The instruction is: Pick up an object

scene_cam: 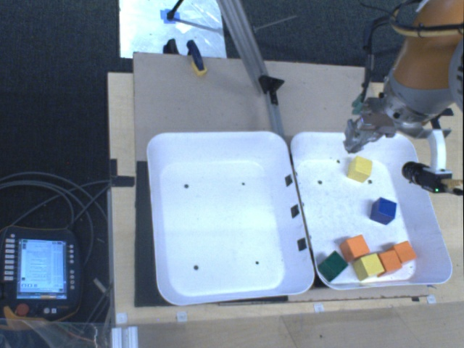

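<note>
Blocks are what the pick has to choose among, and all of them lie in the right bin (428, 216), the one nearer the arm's side of the surface (123, 122). A yellow block (359, 169) sits alone toward that bin's far edge, near its middle. A blue block (383, 210) lies apart from it, closer to the bin's right wall. The others crowd the near edge: a green block (333, 265) by the near-left corner, then an orange block (354, 247), a second yellow block (369, 265), and two more orange blocks (397, 256) running toward the near-right corner, several of them touching.

The pincer (357, 142) hangs over the far edge of the right bin, just beyond the lone yellow block and a little to its left. Nothing can be seen between its tips, and from this slant I cannot tell whether it is spread or pressed together. The arm (424, 56) leans in from the right, its orange band above the wrist.

The lone yellow block looks like the intended target, since it is closest and has bare floor all around, giving room on every side. The clustered blocks would be harder, because neighbours press against their faces.

The left bin (217, 216) stands beside the right one, touching along the middle. A handheld control screen (40, 267) rests off the surface's left edge.
</note>
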`<state>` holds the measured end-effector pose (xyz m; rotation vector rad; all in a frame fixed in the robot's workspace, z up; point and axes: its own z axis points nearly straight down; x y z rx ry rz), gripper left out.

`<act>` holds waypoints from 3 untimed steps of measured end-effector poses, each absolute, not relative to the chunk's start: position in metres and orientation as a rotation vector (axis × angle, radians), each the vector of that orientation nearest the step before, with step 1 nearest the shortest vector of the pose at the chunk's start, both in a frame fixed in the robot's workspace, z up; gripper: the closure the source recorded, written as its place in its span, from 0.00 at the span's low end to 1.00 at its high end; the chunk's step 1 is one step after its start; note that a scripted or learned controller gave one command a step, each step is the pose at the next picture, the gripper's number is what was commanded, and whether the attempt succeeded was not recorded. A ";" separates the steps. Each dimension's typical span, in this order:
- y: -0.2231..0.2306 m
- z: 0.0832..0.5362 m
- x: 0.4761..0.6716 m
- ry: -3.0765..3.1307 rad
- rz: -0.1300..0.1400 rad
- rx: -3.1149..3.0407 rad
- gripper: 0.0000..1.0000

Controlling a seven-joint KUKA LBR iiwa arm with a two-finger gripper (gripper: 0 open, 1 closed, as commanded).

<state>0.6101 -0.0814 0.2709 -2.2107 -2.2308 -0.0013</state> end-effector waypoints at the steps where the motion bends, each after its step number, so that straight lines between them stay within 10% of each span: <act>1: -0.037 0.258 0.595 -2.230 -0.001 -2.210 1.00; 3: 0.061 0.241 0.570 -2.231 -0.001 -2.210 1.00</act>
